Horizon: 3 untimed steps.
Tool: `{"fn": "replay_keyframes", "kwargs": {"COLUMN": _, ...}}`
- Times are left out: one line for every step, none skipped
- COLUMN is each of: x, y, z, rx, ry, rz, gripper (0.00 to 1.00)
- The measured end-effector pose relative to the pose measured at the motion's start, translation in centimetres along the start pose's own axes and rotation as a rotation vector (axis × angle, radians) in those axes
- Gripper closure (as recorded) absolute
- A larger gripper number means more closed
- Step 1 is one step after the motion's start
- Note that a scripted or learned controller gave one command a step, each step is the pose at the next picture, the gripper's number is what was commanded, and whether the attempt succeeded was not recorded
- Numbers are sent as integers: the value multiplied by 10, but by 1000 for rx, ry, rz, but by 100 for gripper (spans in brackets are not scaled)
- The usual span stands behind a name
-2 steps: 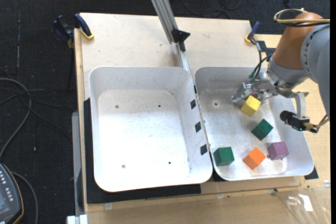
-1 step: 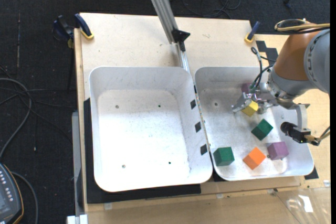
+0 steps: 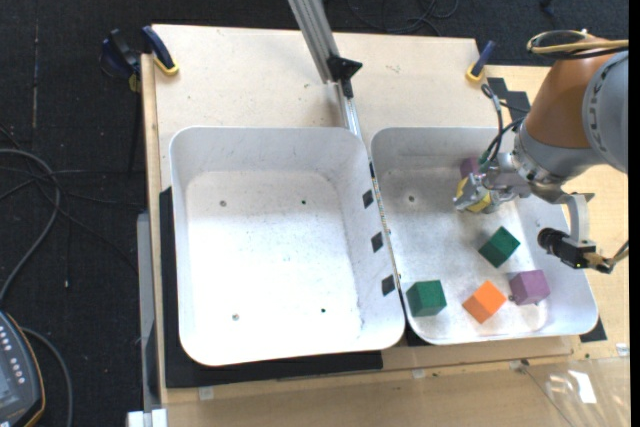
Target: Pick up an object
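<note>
My gripper [image 3: 474,192] reaches in from the right and hangs low over the upper middle of the right bin [image 3: 420,155]. A small yellow object [image 3: 480,205] shows right at its tip, partly hidden by it. A small purple piece [image 3: 467,167] lies just behind the gripper. Further forward in the same bin sit a dark green cube [image 3: 499,246], a second green cube [image 3: 427,297], an orange cube [image 3: 486,301] and a purple cube [image 3: 529,287]. Whether the yellow object is held cannot be made out.
The left bin [image 3: 200,165] stands beside the right one, their rims meeting at the middle. A slanted metal rail [image 3: 300,0] runs from the top of the view down to the bins' shared edge. Clamps [image 3: 160,50] sit at the bench's back corners.
</note>
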<state>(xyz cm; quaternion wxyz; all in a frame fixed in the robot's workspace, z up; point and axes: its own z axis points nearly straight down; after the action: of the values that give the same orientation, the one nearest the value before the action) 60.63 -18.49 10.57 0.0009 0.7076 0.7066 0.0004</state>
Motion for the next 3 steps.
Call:
{"fn": "replay_keyframes", "kwargs": {"x": 77, "y": 18, "z": 2, "rx": 1, "ry": 4, "rz": -11, "gripper": 100}}
{"fn": "replay_keyframes", "kwargs": {"x": 45, "y": -24, "z": -50, "rx": 1, "ry": 0, "rz": 2, "gripper": 100}}
{"fn": "replay_keyframes", "kwargs": {"x": 109, "y": 19, "z": -94, "rx": -5, "ry": 2, "rz": -11, "gripper": 100}}
